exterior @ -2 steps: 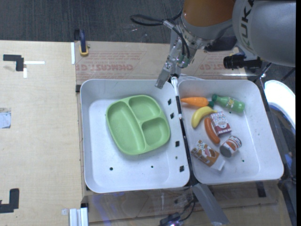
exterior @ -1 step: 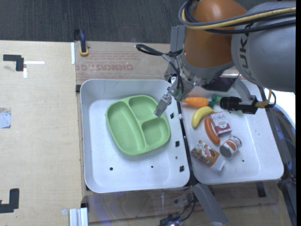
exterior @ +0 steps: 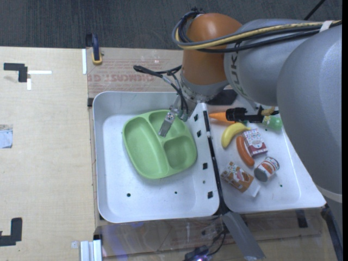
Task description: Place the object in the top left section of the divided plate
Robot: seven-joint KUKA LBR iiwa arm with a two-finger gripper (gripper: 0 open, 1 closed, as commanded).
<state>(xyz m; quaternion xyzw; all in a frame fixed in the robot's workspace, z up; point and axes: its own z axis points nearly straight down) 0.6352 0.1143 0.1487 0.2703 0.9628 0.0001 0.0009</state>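
Observation:
A light green divided plate (exterior: pixel 155 148) lies tilted in the left white bin (exterior: pixel 117 200). It has one long section on its left and two smaller sections on its right. My gripper (exterior: pixel 171 120) hangs over the plate's upper right part, just above the ridge between sections, under the orange wrist band (exterior: pixel 209 37). I see no object between the gripper and the plate. The arm's grey body hides the far right side of the scene.
The right bin (exterior: pixel 293 194) holds a banana (exterior: pixel 232 134), a carrot (exterior: pixel 219 115), a green piece (exterior: pixel 273 123), a red and white carton (exterior: pixel 254 142), a sausage (exterior: pixel 244 153), a can (exterior: pixel 266 168) and a snack packet (exterior: pixel 237 177). A wooden bench top (exterior: pixel 43 145) lies left.

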